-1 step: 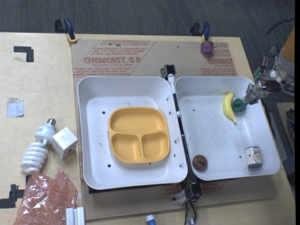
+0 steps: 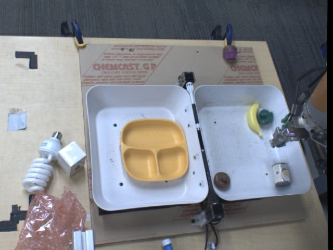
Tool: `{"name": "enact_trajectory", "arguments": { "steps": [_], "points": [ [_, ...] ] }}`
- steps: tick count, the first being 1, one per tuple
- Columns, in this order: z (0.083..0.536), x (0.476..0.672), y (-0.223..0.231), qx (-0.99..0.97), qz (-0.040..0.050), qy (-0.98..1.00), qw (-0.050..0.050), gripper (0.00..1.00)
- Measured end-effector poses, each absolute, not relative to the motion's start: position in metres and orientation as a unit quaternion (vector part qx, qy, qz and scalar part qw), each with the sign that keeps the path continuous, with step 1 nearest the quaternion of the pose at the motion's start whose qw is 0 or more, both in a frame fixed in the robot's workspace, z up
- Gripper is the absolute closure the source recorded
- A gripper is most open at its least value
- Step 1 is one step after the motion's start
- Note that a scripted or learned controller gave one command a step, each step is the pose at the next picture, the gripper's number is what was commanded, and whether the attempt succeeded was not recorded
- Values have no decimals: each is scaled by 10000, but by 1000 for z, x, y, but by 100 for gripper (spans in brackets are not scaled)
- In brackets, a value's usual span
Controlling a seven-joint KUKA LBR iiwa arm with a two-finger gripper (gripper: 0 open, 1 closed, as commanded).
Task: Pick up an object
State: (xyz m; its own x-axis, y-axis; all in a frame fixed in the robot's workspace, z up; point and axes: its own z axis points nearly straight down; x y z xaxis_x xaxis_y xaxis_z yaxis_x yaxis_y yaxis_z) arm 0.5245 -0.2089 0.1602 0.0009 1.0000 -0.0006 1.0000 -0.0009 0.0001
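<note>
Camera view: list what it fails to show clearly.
- Gripper: small and blurred at the right bin's edge; finger state unreadable.
- Arm: cut off by the frame's right edge.
- Can: label too small to read.
- Green object: partly behind the banana; identity unclear.
- Brown object: too small to identify.

Divided plate [image 2: 154, 150] in left bin [image 2: 99, 139]; right of it, right bin [image 2: 229, 100] holds banana [image 2: 253, 120], can [image 2: 281, 174], small round object [image 2: 222, 179].
</note>
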Motion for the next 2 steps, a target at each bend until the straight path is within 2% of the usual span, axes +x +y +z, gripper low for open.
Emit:
{"name": "enact_trajectory", "arguments": {
  "steps": [1,2],
  "points": [
    [93,531,-199,7074,1,7068,3,0],
    [92,477,-132,7074,-1,7068,-3,0]
  ]
}}
